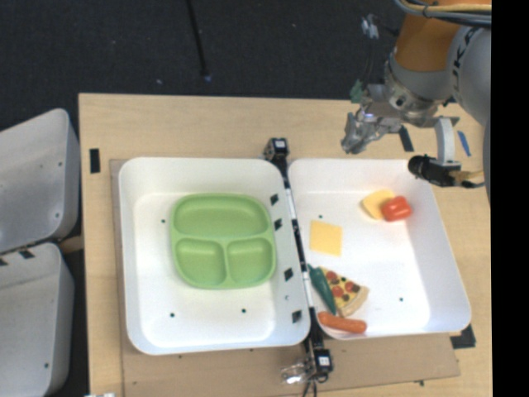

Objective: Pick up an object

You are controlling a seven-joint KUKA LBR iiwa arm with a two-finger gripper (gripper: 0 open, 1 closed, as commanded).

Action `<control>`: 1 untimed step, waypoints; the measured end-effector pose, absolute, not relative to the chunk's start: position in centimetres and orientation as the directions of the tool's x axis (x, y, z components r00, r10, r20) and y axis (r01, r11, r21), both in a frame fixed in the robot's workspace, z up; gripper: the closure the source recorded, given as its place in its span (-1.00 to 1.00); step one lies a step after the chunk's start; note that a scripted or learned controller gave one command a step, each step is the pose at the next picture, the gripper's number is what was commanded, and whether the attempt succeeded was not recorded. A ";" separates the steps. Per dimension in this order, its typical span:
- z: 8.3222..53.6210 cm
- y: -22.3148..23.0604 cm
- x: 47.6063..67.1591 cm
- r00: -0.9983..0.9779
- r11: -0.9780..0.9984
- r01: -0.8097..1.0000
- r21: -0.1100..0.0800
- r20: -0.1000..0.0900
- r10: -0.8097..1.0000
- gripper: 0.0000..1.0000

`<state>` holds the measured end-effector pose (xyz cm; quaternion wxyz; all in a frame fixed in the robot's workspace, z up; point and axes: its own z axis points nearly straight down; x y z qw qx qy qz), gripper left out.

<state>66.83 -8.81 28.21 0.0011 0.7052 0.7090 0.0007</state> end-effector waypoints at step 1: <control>27.1 -2.6 66.4 -0.007 0.007 1.000 0.001 0.001 1.000 1.00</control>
